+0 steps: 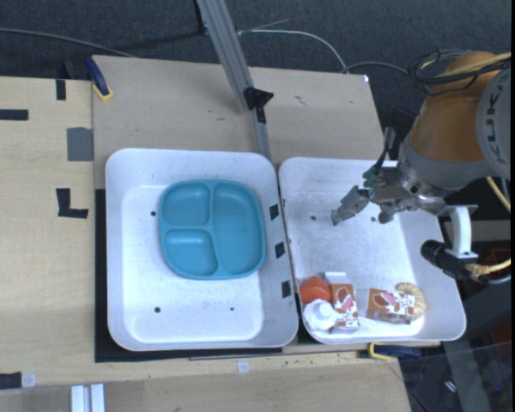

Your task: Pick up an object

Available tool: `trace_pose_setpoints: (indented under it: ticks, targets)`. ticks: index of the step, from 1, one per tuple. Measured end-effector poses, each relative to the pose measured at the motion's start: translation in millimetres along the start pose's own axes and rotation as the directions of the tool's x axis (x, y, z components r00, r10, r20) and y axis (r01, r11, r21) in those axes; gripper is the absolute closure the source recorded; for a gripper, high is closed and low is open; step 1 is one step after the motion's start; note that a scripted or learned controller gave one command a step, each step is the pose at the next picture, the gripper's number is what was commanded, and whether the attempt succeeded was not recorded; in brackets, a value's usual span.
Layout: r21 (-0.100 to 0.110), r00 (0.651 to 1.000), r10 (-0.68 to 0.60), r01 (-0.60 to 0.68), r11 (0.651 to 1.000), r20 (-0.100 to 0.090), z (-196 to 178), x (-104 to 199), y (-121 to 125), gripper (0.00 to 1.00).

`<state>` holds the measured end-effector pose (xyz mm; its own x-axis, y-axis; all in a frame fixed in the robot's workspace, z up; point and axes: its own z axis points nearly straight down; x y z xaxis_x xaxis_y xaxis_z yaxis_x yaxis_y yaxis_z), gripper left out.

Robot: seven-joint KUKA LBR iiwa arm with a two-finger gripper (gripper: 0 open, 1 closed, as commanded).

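Wooden tabletop point(34, 230) carries two white bins. In the left bin point(124, 316) lies a blue divided plate point(212, 228). In the near corner of the right bin point(438, 316) lie small snack packets point(395, 303) and an orange-and-white item point(319, 303), touching each other. They look light and soft, probably crinkly, so a grasp across the middle seems best. The gripper point(348, 209) hangs over bare bin floor, far from them, tilted left, holding nothing; how wide it stands I cannot tell.
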<state>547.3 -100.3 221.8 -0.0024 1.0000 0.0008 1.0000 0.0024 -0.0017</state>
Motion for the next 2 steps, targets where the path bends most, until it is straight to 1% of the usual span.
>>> trace_pose_setpoints:
  ticks: [1, 2]
  targets:
    - [0.000, 1.000, 0.000, 0.000, 1.000, 0.000, -0.1, -0.2, 0.0, 0.00]
    - [0.005, 1.000, 0.001, -0.001, 1.000, 0.001, 44.2, -2.8, -3.2, 0.00]
